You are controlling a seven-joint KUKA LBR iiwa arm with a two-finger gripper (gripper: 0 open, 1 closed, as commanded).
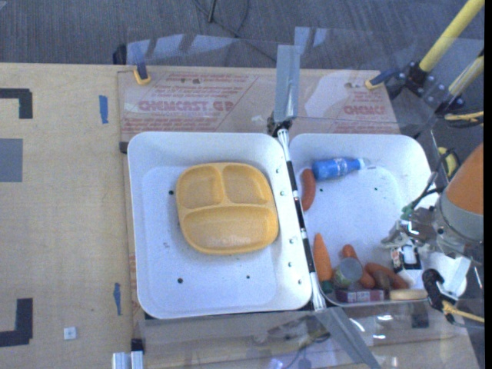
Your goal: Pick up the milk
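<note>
The claw (405,242) sits at the right bin's (384,146) near-right side; whether it is open cannot be told. The blue milk bottle (337,167) lies well apart, up-left of it.

A robotics lab: a plywood bench (61,206) marked with black and blue tape holds two white bins (150,229), cables (219,2) trail over grey carpet at the top, and yellow struts (453,29) stand upper right.

Fixed overhead cam, slanted down on both bins (146,206).
</note>
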